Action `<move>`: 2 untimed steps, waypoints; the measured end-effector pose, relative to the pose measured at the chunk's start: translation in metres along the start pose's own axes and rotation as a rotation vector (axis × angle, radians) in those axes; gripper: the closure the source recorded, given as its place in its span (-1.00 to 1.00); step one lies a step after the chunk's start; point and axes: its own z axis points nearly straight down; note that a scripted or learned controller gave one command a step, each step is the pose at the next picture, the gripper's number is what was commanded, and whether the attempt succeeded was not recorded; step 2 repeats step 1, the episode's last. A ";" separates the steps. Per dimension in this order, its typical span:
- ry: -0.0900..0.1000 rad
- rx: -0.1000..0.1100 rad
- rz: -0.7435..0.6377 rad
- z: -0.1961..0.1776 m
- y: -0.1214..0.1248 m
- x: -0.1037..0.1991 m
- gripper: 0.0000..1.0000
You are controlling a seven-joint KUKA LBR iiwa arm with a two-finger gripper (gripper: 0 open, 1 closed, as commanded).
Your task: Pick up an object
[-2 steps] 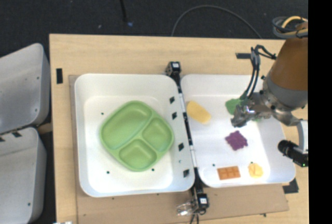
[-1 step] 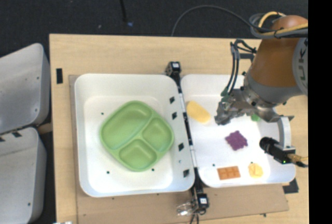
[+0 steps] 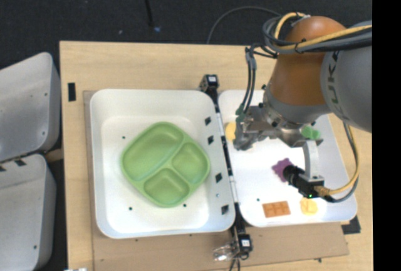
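Wooden tabletop [image 3: 150, 66] is carrying our two bins; our gripper [image 3: 245, 135] is hovering in the right bin [image 3: 332, 157], its opening impossible to tell, with no legible writing showing.

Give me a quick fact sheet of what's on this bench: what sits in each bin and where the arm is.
left bin: one green divided plate
right bin: purple piece, orange flat block, yellow piece, green piece, yellow item by the left wall
arm: over the right bin, reaching in from the right
gripper: low over the right bin's left side, near the yellow item
held object: none visible
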 end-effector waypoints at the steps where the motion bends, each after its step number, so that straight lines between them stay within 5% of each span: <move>1: -0.001 0.005 0.001 0.014 0.001 0.061 1.00; 2: -0.001 0.005 0.001 0.014 0.001 0.061 1.00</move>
